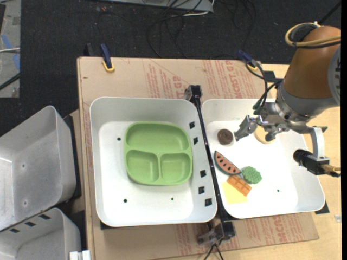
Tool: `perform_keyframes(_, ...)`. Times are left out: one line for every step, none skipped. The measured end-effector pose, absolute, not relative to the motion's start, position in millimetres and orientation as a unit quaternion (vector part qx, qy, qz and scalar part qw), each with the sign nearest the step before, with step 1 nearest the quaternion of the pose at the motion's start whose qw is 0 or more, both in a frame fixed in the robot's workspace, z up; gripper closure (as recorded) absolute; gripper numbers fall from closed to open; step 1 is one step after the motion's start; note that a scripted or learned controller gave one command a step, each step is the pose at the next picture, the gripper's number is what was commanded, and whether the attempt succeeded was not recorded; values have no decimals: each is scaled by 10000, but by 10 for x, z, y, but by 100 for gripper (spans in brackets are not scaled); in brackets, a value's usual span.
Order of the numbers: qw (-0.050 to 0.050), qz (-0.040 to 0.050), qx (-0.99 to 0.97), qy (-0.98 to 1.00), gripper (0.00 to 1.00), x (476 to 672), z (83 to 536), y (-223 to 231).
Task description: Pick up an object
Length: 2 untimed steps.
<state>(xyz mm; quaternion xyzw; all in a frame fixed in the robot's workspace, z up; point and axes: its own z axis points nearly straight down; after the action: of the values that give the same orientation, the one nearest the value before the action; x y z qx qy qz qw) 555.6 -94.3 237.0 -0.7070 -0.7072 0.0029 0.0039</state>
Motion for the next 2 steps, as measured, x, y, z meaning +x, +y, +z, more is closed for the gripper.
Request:
perform_keyframes(3, 2, -7067, -7075, 0, 5576, 2412, -945)
perform_keyframes(21, 16, -7072, -7070, 0, 5656, 1930, -916)
